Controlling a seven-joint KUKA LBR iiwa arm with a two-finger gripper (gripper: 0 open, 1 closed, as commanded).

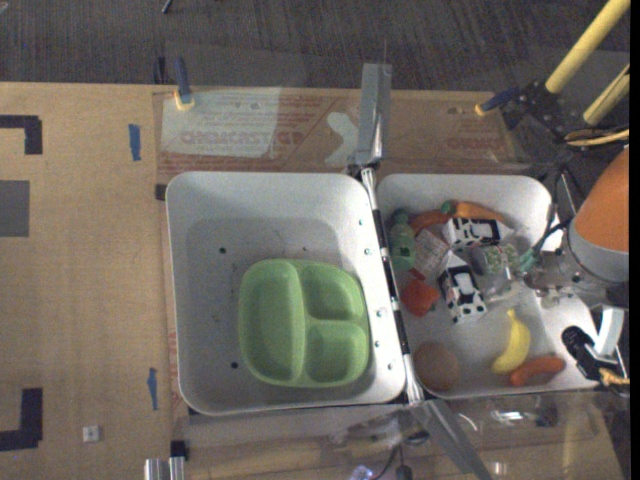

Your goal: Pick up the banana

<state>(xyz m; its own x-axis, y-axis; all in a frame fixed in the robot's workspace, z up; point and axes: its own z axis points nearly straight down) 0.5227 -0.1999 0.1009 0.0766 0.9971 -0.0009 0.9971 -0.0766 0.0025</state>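
Camera view: the robot hand (527, 271) is hovering at the right side of the cluttered right bin (465, 181) on the table (80, 298).
The banana (514, 340) is lying in that bin's lower right corner, just beside an orange-red piece (538, 369) and apart from the hand above it. A green divided plate (303, 321) is sitting in the left bin (200, 203). Whether the hand is released or clenched cannot be told.

Wooden bench (80, 318) — blue tape marks (134, 140), dark carpet (300, 18)
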